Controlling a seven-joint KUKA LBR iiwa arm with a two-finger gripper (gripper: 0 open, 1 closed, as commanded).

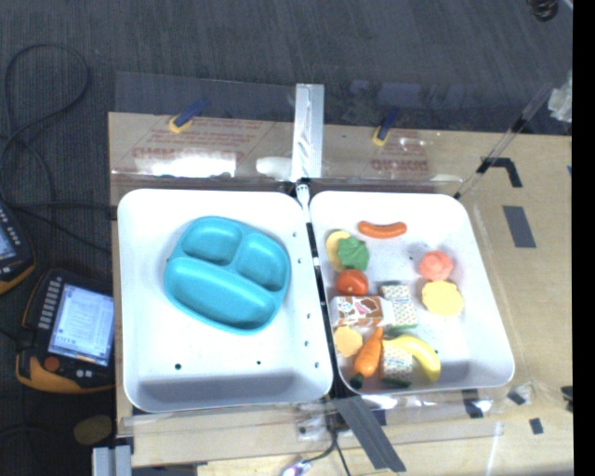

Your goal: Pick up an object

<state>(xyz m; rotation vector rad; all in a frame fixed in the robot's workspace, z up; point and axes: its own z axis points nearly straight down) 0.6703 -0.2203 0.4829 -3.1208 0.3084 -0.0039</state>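
Since my claw's state cannot be told, target the lone hot dog (382, 229) in the right bin (483, 270); descend vertically; avoid the crowded banana (414, 353) cluster.

Honestly, there was very little of the robot's own body to go on. The best candidate was a small dark bit (543, 8) poking in at the top right corner. It was blackish and rounded with a slight sheen, and cut off by the edge. It was too small for me to say whether it was cable, casing or wrist. A little below it, at the right edge, sat a pale greyish-white lump (560, 100), blurry and soft-edged. I couldn't tell if that belonged to the arm either. No colours or markings were readable on either one.
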